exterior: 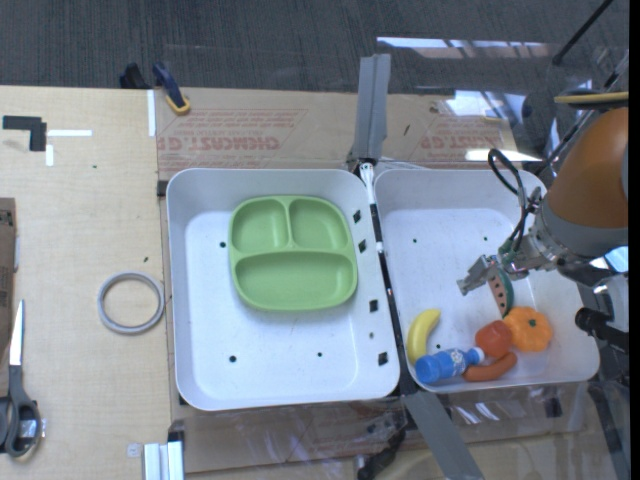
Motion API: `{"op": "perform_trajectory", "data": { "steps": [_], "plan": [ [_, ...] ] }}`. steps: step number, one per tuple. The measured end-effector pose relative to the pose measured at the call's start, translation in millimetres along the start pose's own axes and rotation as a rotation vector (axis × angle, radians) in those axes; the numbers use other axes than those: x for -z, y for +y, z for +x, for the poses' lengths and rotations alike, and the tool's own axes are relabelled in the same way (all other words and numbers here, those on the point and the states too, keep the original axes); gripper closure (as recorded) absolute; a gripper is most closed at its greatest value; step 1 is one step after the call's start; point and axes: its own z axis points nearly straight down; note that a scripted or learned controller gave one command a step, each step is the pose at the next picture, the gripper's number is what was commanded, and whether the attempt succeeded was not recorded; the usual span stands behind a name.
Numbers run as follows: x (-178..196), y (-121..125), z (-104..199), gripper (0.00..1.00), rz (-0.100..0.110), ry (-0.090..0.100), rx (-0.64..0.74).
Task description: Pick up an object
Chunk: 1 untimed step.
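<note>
The right bin [440, 218] holds a cluster of toys at its near right corner: a yellow banana [423, 331], a blue bottle [443, 365] lying on its side, a red round piece [493, 336], an orange fruit [528, 330] and a red sausage-shaped piece [490, 369]. My gripper [488, 282] hangs low over the right bin, just above and left of the orange fruit and the red piece. A small orange-and-green shape sits right at its tip; I cannot tell whether that is a held item. A green divided plate [293, 253] lies in the left bin [200, 298].
The arm's orange band [590, 173] stands over the right bin's right edge. Left of the bins, the wooden bench carries a grey tape ring [131, 301] and scissors [15, 408]. A blue-and-yellow clamp [172, 90] lies at the back.
</note>
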Motion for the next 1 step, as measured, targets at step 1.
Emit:
{"op": "perform_trajectory", "data": {
  "steps": [1],
  "plan": [
    [-49.0,-51.2,-37.0,0.0,-0.001,0.001,0.047]
  ]
}}
